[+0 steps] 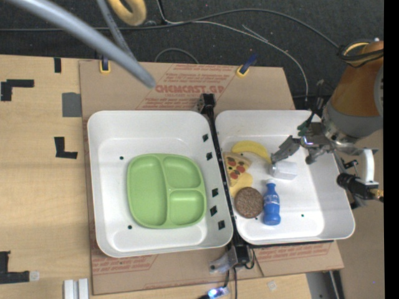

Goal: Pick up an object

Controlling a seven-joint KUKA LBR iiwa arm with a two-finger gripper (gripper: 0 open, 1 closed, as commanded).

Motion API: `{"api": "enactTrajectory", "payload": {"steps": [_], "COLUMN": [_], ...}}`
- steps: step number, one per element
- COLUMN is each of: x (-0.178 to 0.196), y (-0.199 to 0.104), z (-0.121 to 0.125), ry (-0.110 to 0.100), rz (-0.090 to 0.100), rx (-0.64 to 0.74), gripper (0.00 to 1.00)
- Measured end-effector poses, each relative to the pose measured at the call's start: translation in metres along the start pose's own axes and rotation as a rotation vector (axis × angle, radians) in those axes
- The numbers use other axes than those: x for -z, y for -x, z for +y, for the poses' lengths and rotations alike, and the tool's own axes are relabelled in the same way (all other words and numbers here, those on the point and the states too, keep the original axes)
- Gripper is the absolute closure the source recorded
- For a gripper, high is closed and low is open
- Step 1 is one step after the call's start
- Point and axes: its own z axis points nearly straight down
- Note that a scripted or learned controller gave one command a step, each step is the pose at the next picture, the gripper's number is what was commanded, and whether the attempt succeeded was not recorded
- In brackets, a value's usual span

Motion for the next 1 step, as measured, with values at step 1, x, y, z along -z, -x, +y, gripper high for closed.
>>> {"api": "enactTrajectory", "payload": {"steps": [1], "x": [0.0072], "y": [-0.0003], "z": [0.0030], "ry": [0.013], "rz": [-0.002], "rx": [0.004], "gripper": [0.00]}}
